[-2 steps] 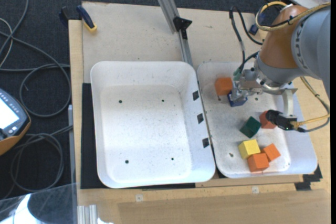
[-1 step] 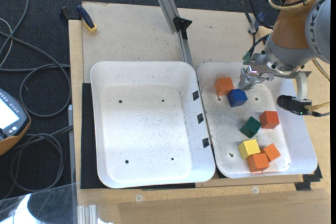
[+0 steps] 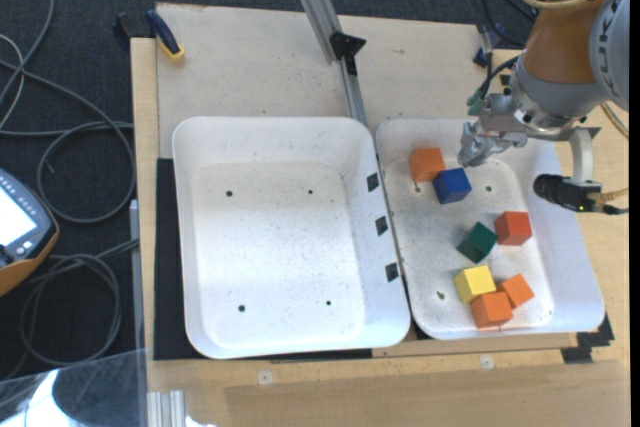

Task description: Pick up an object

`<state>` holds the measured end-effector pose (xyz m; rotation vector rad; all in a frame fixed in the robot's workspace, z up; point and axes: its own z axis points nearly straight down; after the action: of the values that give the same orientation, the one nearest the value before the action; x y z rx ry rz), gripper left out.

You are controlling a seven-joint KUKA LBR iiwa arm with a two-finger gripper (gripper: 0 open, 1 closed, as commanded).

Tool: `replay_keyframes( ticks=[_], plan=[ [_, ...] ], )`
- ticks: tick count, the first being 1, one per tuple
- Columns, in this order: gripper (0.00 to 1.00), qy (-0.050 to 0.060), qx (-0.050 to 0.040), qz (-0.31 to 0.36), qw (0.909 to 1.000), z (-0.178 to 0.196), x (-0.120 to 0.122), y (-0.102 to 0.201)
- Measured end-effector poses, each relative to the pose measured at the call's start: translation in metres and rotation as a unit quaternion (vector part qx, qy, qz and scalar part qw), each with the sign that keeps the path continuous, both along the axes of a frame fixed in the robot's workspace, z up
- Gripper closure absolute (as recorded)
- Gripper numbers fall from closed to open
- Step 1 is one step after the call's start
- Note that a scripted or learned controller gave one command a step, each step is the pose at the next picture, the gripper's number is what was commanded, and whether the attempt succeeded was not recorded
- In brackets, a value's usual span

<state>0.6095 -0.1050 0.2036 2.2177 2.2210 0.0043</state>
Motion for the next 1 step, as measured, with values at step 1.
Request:
replay_keyframes(
  ticks=[1],
  plan=[
    [1.0, 0.002, 0.0013, 0.002, 1.0, -0.0033, 0.0047, 0.0523]
  ],
)
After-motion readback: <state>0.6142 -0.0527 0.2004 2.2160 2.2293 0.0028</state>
